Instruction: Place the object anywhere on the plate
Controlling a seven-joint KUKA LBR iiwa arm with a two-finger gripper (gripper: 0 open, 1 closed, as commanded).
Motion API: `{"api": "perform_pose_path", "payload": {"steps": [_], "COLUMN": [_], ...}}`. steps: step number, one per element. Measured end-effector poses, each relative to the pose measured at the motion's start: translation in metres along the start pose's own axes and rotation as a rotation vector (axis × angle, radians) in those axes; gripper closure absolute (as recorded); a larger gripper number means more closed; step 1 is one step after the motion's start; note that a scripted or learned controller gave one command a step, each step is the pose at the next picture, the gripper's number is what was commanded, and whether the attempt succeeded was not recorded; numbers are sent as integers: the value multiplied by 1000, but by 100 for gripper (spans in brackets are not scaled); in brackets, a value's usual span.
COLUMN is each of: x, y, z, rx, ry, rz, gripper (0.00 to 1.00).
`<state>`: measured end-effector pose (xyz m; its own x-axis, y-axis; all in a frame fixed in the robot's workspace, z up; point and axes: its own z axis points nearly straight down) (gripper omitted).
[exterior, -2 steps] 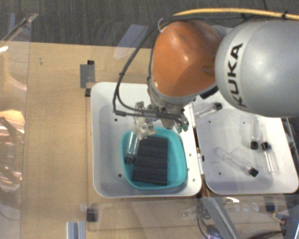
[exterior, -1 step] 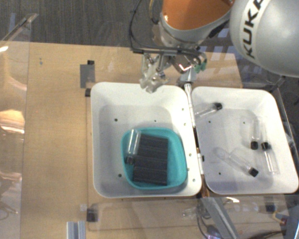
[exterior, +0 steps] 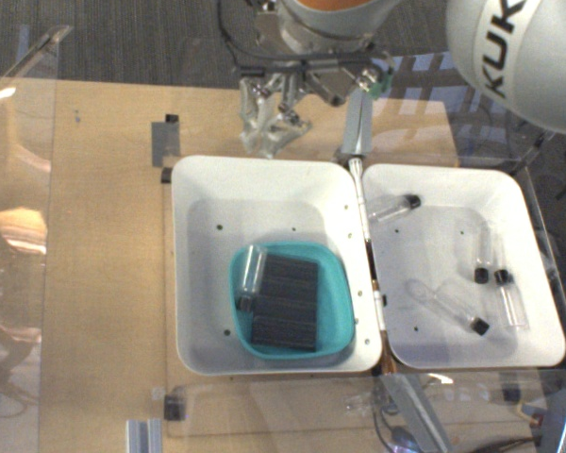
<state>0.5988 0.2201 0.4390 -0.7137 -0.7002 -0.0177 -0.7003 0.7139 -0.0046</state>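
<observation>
Vial (exterior: 250,275) on teal plate (exterior: 340,295), left bin (exterior: 198,253).
Long axis near-vertical in view; black cap toward bottom; gripper (exterior: 274,130) above bin's far rim, jaw state indiscernible.

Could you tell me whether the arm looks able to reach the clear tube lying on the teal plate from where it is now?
Probably yes. The tube lies on the teal plate in the left bin, beside a dark ridged block, with nothing covering it. The gripper hangs beyond the bin's far rim, leaving an open path down.

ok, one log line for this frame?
gripper: above left bin's far rim | vial: on teal plate, on dark ridged block | right bin: more vials
</observation>
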Motion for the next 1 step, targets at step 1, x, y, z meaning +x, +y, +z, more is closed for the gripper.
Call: {"api": "perform_pose_path", "payload": {"steps": [1], "x": [35], "y": [21], "z": [0], "rx": [-2], "ry": [4], "rz": [-272], "gripper": [100]}}
